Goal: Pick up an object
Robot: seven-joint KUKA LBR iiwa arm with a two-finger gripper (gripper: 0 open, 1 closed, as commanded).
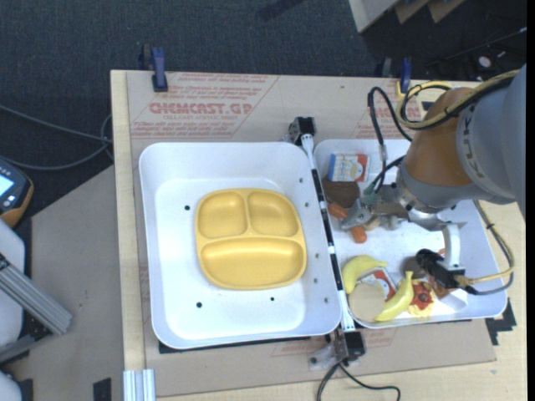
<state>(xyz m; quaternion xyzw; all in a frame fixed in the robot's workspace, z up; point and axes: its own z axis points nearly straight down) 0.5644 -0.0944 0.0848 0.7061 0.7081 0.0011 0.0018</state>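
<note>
Objects lay heaped in the right bin [481, 224]: a small carton [346, 167] at 12 o'clock, a brown piece [341, 193] just below it, an orange bit [359, 235] toward the middle, and a banana [364, 267], a round cracker [364, 303] and a yellow strip [399, 301] crowded at 6 to 7 o'clock. The gripper [361, 215] hung low over the bin's 10 o'clock side, beside the brown piece and just above the orange bit. How far apart its fingers stood I could not tell, and nothing plainly showed between them. The left bin [167, 224] held a yellow tray [250, 239] at its centre. Judging from this, nothing was lifted yet; the grasp and raise were left to do.
</note>
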